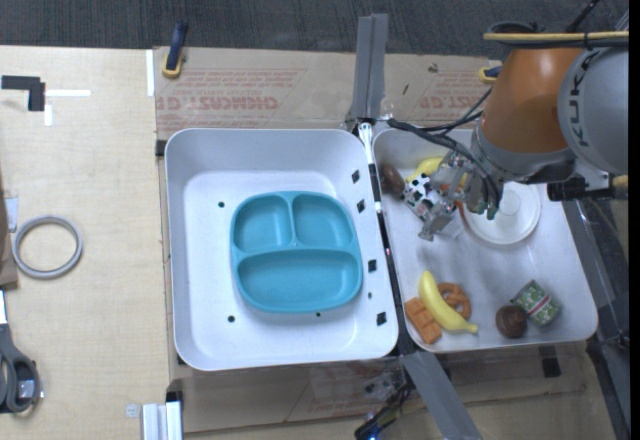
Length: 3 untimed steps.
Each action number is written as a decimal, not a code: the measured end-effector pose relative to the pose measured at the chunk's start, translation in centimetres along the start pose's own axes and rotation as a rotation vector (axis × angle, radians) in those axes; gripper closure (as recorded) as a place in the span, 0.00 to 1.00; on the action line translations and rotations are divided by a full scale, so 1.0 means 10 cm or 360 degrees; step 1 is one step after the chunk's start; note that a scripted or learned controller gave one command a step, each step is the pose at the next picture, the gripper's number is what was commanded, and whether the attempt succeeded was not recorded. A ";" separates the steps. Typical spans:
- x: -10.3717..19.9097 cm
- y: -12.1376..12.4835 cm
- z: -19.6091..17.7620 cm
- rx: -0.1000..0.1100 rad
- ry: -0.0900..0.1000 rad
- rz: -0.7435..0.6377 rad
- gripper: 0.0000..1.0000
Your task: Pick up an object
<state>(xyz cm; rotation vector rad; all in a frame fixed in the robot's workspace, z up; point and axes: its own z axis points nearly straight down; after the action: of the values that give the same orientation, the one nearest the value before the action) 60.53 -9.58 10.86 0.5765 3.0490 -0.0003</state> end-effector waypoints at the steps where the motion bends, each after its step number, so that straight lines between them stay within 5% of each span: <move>1: 0.10 -0.15 0.00 -0.0005 -0.0007 0.0635 0.00; 2: 0.18 -0.07 0.00 -0.0007 0.0000 0.0786 0.00; 3: 0.28 -0.14 0.15 0.0032 0.0048 0.1129 0.00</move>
<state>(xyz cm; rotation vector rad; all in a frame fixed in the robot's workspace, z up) 57.50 -9.89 9.25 1.6181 2.6891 -0.0012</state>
